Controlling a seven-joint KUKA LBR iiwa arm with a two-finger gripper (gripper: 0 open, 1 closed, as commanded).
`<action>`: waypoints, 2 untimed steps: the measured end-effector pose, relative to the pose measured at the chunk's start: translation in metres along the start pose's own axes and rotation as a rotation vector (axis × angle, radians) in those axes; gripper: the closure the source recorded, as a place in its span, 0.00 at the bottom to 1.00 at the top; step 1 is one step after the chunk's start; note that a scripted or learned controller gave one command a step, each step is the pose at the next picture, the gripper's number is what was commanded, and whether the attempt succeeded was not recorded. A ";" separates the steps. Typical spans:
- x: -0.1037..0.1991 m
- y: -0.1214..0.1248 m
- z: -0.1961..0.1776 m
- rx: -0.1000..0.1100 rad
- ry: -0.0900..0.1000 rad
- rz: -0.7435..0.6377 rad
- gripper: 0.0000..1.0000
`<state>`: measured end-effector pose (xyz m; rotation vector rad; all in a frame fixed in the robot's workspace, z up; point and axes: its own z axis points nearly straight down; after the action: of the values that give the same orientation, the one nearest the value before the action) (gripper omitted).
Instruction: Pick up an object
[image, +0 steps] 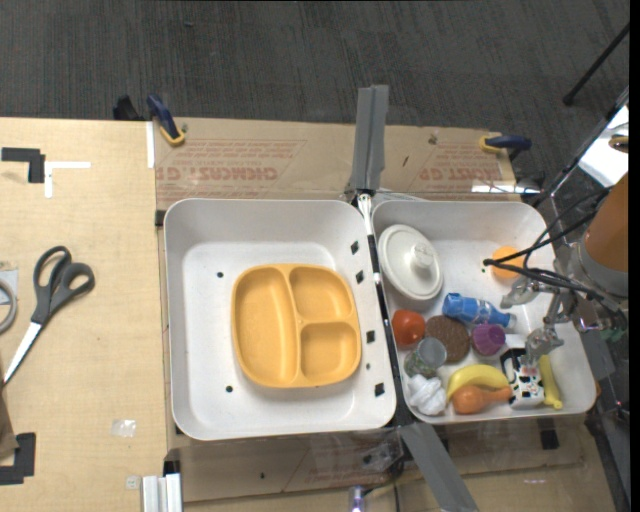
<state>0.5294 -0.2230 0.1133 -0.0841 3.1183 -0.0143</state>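
The right bin (470, 212) holds several small things. Among them are a white domed lid (412, 260), an orange ball (505, 259), a blue toy (473, 309), a red ball (407, 325), a brown disc (449, 338), a purple cup (488, 339), a grey cup (431, 353), a banana (477, 377), an orange drumstick-shaped toy (473, 399), a white crumpled piece (427, 395) and a black-and-white cow toy (522, 384). My gripper (532, 318) reaches in from the right, over the bin's right side, just right of the purple cup. Its fingers stand open with nothing between them.
The left bin (190, 300) holds a yellow divided plate (297, 324). Scissors (45, 295) lie on the wooden bench to the left. Black cables (535, 250) cross above the orange ball. A grey bar (368, 140) stands behind the two bins.
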 end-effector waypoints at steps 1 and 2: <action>-0.083 0.052 0.006 0.000 -0.009 0.030 0.00; -0.075 0.115 0.015 -0.003 0.004 -0.005 0.00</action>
<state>0.5989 -0.1041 0.0988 -0.0923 3.1226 -0.0103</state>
